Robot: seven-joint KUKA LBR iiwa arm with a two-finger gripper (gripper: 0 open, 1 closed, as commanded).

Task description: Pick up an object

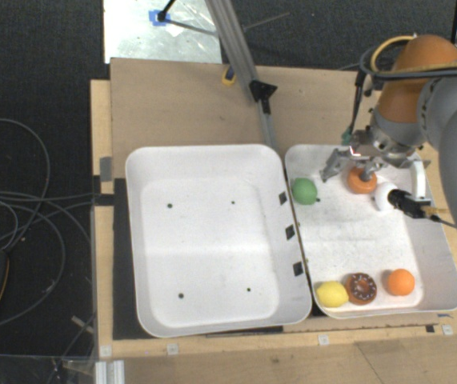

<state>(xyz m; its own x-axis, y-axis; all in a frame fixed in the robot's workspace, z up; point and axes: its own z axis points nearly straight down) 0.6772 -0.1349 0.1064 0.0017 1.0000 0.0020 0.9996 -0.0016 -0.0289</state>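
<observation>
Taking the right bin (452,282) as landmark: along its near edge lie a yellow lemon (332,294), a brown doughnut (362,288) and an orange ball (401,282); all look light, smooth toys. At its far end the gripper (362,165) hangs just over an orange object (362,182), probably rigid and slippery, best pinched across its middle. Whether it grasps, I cannot tell.

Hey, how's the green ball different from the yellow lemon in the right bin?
The green ball is round; the lemon is slightly oval. The ball sits alone by the bin's left wall, toward the far end; the lemon lies at the near edge, touching a donut. Both are similar in size.
</observation>
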